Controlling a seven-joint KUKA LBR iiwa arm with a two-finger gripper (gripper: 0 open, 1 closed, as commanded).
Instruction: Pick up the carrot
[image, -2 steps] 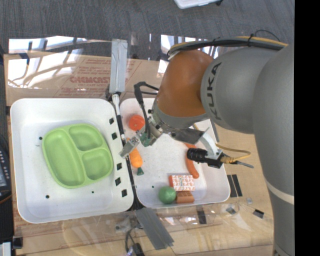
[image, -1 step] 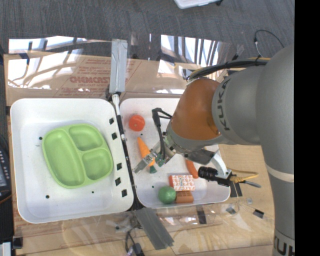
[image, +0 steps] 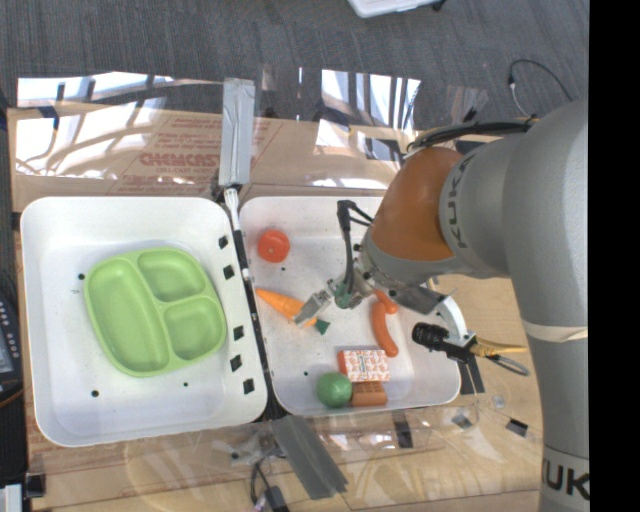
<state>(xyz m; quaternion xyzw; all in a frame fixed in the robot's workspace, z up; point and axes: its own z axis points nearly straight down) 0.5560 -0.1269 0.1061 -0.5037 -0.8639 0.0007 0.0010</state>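
Claw down beside the carrot in the right bin

The gripper (image: 314, 311) sits low in the right bin (image: 420, 395), its fingers slightly parted at the carrot's (image: 277, 301) thick end, touching or just beside it; nothing sits clearly between them. The carrot lies near the divider, below an orange ball (image: 273, 245).

Two white bins (image: 60, 300), one green tray (image: 150, 310), one carrot (image: 278, 301), one tomato (image: 273, 245), one sausage (image: 385, 325).

Bright even light, window glare, sharp
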